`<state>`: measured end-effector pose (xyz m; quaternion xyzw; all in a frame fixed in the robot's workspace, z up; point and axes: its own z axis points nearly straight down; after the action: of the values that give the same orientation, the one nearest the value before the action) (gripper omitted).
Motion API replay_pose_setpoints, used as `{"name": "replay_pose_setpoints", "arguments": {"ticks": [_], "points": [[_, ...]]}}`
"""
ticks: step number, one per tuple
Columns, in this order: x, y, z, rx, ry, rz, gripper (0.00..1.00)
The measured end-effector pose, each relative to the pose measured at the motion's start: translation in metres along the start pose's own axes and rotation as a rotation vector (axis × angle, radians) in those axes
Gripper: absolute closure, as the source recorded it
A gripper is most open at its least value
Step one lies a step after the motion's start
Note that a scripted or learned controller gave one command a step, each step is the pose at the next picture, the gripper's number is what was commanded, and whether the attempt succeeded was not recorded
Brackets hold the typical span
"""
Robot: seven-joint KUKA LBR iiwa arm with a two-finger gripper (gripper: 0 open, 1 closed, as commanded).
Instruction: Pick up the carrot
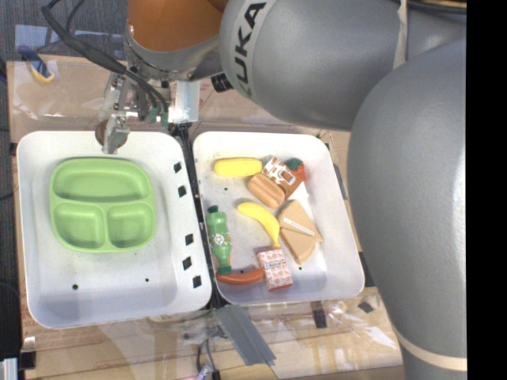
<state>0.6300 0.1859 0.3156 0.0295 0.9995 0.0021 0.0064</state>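
The carrot (295,167) looks like a small orange piece with a green end at the back of the right bin (342,236), mostly hidden behind a brown-and-white carton (277,170). My gripper (116,135) hangs over the back left corner of the left bin (32,236), just behind the green divided plate (103,204). It is far to the left of the carrot and nothing is seen in it. The arm's orange band and grey body cover the top of the view.
The right bin also holds a yellow lemon (238,167), a hot dog (265,190), a banana (261,220), a sandwich wedge (299,229), a green bottle (219,240), a sausage (239,276) and a red carton (274,268). A black-marked divider (190,212) separates the bins.
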Motion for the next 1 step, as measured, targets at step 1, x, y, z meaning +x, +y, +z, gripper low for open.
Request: {"name": "replay_pose_setpoints", "arguments": {"ticks": [1], "points": [[-0.0202, 0.0043, 0.1019, 0.010, 0.020, 0.147, 1.00]]}}
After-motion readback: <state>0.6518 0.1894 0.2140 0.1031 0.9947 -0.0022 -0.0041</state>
